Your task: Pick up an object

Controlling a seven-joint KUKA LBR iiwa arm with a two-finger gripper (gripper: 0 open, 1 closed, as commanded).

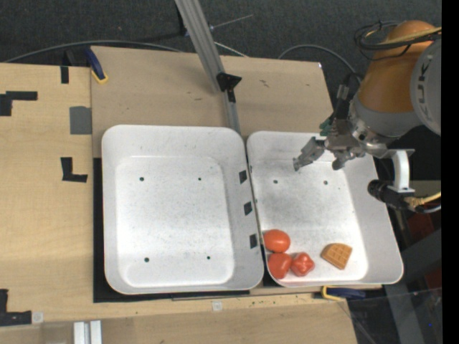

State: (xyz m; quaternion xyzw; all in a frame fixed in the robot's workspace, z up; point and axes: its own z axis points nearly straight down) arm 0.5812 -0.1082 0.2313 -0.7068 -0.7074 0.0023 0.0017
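Sitting in the right bin's [373,213] near end: 3 red pieces [277,241] clustered, waffle [337,255] just beside. Tool [320,157] hovers over the bin's far end, fingers spread, holding nothing. Left bin [115,192] alongside on the tabletop [43,192].

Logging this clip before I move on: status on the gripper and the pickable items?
Gripper open, nothing between fingers, over far end of right bin. Three red items and waffle piece at near end, untouched. Path unobstructed.

Robotics lab: plywood bench [165,84] with tape marks, two white bins [115,192], industrial arm [398,70], loose cables.
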